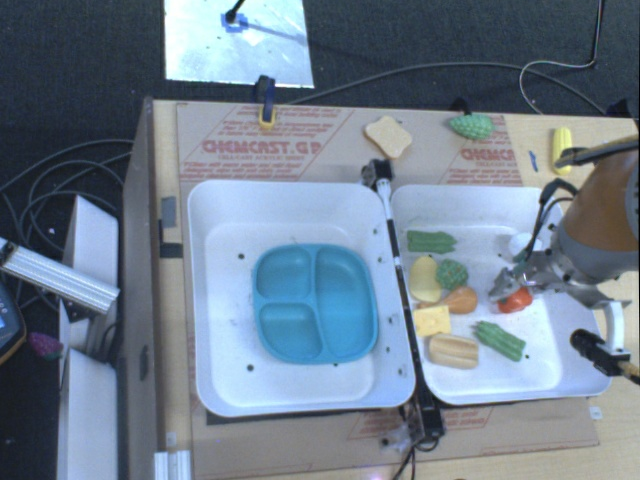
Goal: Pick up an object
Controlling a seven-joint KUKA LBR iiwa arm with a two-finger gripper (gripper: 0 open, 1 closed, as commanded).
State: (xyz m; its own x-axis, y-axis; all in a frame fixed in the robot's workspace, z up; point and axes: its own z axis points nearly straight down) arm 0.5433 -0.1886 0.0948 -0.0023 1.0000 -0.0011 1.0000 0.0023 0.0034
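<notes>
Red toy (515, 301) at pincer (508, 289) tips

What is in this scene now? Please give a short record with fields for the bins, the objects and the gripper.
left bin: holds a blue divided plate
right bin: holds toy foods
toy foods: green long piece, yellow pear-like piece, green round piece, orange piece, yellow cheese slice, bread roll, green pod, red piece
gripper: low in the right bin, at the red piece; grasp cannot be judged
on bench behind bins: toast slice, green item
</notes>
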